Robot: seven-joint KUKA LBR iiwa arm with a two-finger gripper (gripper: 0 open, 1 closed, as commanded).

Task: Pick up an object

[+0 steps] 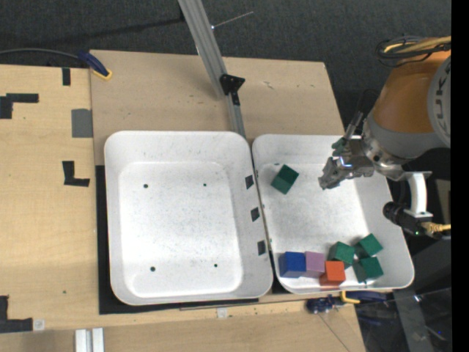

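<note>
In the right bin [308,218] a green block [284,178] lies alone near the back left. Along the bin's front edge sits a cluster: a blue block [293,262], a pale purple block [315,262], an orange block [334,272] and three green blocks [360,257]. My gripper [331,178] hangs over the back right of this bin, to the right of the lone green block and apart from it. I see nothing between its fingers.
The left bin [179,215] stands beside the right one. A slanted metal pole [212,50] with a black clamp rises behind the bins. Black tape marks and a blue-yellow clamp [95,63] lie on the bench at the left.
</note>
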